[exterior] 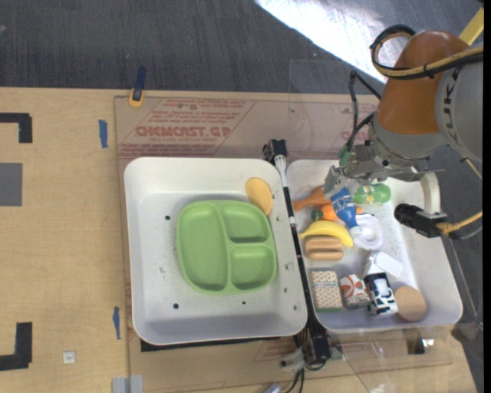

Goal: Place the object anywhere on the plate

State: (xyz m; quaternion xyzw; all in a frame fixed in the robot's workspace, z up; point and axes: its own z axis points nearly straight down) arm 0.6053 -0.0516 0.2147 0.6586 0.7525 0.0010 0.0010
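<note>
A dark grey carpeted floor [153, 34] is seen along the top, crossed at the upper right by a bright slanting patch of light [322, 19]. The rest is taken up by a light wooden bench top [61, 230], on which black corner marks [19, 127], short strips of blue tape [103, 133] and a grey square [11, 184] are laid out at the left. A sheet of brown cardboard [184, 127] printed with faded red lettering is spread on the bench, held at its top left corner by a blue and yellow clamp [138, 86].
</note>
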